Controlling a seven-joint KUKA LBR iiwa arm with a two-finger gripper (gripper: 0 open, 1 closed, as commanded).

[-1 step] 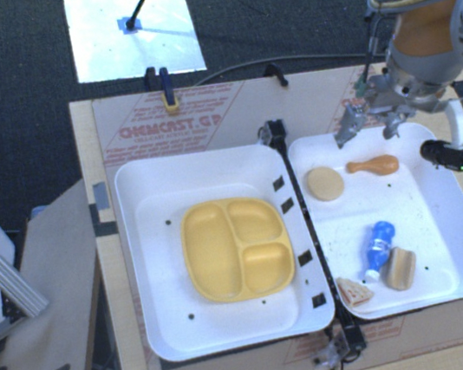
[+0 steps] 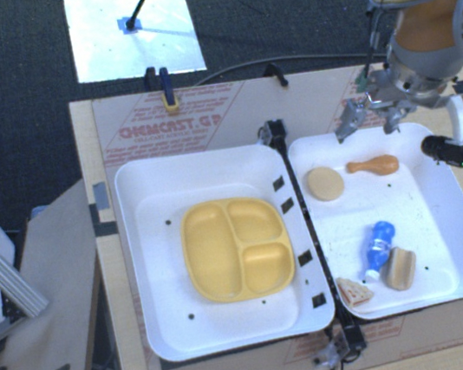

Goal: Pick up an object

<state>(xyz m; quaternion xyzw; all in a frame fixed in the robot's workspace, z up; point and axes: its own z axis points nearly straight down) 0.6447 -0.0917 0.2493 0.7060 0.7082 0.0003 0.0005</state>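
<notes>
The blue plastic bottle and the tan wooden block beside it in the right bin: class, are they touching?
Touching. The camera view shows the blue plastic bottle lying against the tan wooden block, with no white floor between them.

A brown board (image 2: 176,119) printed with red lettering lies under the two bins. A blue and yellow clamp (image 2: 167,89) grips its far edge. Farther back, a pale square sheet (image 2: 132,29) lies on dark carpet (image 2: 1,69).
</notes>
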